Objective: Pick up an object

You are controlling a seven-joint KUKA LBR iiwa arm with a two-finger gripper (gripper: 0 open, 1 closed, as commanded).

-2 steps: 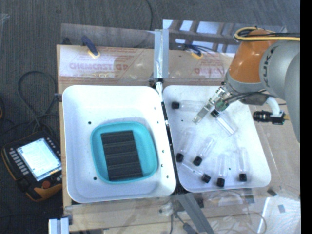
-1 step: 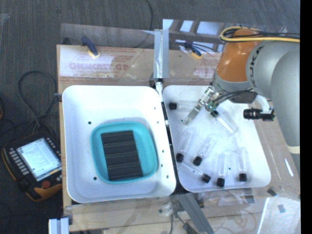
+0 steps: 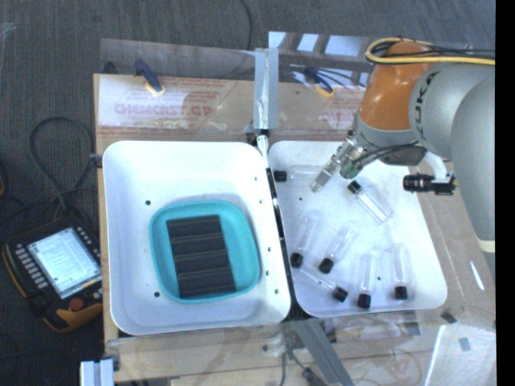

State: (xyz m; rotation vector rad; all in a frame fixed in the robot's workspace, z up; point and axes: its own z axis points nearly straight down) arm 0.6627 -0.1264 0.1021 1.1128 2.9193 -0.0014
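Observation:
Several clear vials with black caps lie scattered in the right bin. One vial lies just right of my gripper, its cap toward the wrist. Another vial lies at the bin's back left, close to the gripper tip. More vials lie toward the front, among them one left of centre and one at the right. My gripper hangs low over the back of the right bin, slanting down to the left, and I see nothing held in it.
The left bin holds a teal tray with a black ribbed insert. A metal divider post stands behind the bins' shared wall. A handheld pendant lies on the floor at the left.

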